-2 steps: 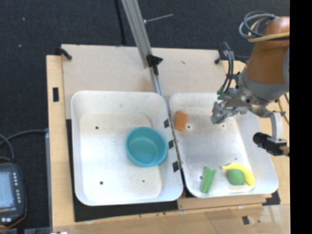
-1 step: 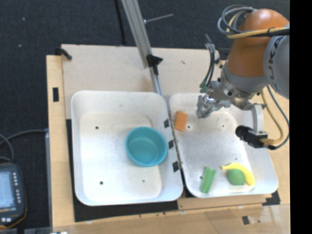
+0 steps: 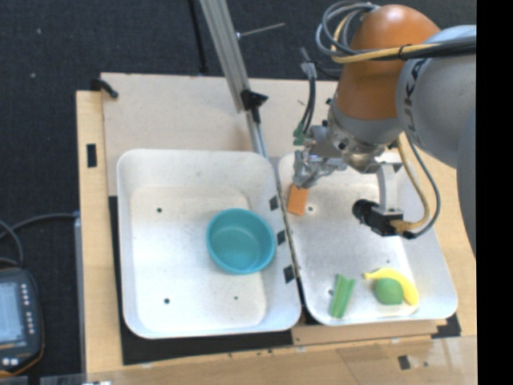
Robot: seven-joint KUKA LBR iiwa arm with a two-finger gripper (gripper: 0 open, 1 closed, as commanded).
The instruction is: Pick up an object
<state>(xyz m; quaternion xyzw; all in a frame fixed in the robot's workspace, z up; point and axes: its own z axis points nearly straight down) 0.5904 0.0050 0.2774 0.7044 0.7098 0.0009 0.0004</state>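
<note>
A small orange block [image 3: 296,200] sits by the left wall of the right bin [image 3: 425,247], standing tilted. My gripper [image 3: 304,176] hangs just above it, and its tip meets the block's top edge in the camera view. The grey arm with its orange band reaches in from the upper right and hides the back of that bin. A green stick [image 3: 342,295] lies near the right bin's front edge. Beside it a round green fruit [image 3: 388,290] rests against a yellow piece [image 3: 409,292].
A teal bowl [image 3: 240,241] stands upright in the left bin [image 3: 152,215], toward its right side. A metal rail [image 3: 232,62] slants down from the top to the gap between the bins. A handheld screen [image 3: 14,311] sits off the bench at the left.
</note>
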